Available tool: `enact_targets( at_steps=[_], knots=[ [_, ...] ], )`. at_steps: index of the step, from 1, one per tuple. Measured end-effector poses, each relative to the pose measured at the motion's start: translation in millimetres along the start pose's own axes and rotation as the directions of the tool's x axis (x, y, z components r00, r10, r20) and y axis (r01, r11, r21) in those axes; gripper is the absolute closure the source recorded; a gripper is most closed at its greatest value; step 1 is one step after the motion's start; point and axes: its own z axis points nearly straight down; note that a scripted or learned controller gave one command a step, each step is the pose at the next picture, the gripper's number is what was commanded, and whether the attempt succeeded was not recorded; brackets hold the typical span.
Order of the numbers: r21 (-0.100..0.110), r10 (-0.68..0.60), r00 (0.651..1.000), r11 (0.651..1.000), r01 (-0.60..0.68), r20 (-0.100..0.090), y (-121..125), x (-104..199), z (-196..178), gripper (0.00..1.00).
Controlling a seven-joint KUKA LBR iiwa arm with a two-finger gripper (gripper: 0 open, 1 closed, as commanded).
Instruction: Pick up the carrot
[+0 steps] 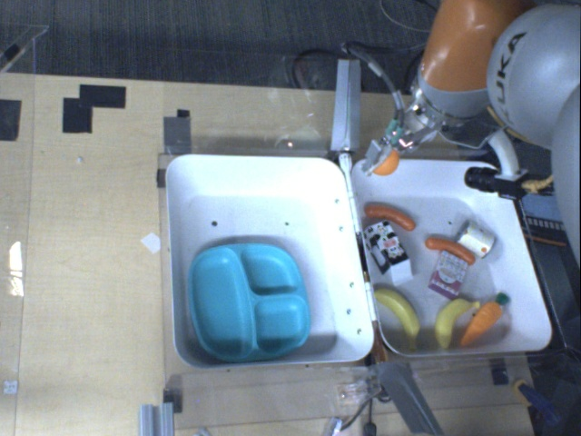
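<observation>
Orange carrot (481,322) with a small green top, lying tilted, green end toward one o'clock, tip toward seven o'clock, at about five o'clock in the right bin (536,271), just beside a yellow banana (451,320) at its nine o'clock.

The bench top (82,271) is of pale wood, with a clear sheet on it that shines in the light. Black square marks (91,105) lie on it, far left of the pincer. Behind the bench is dark grey carpet floor (200,21), with cables (413,7).
</observation>
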Motion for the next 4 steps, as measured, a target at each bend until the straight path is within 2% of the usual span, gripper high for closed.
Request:
enact_targets(
  at_steps=[2, 3, 4],
  knots=[
    [-0.015, -0.006, 1.0, 1.0, 0.006, 0.008, 4.5, 0.1, -24.4, 1.0],
    [0.0, -0.107, 0.994, 0.994, 0.107, -0.001, -44.5, 75.2, -104.5, 1.0],
    [-0.005, -0.11, 0.994, 0.994, 0.11, 0.003, -42.7, 75.1, -115.7, 1.0]
  ],
)
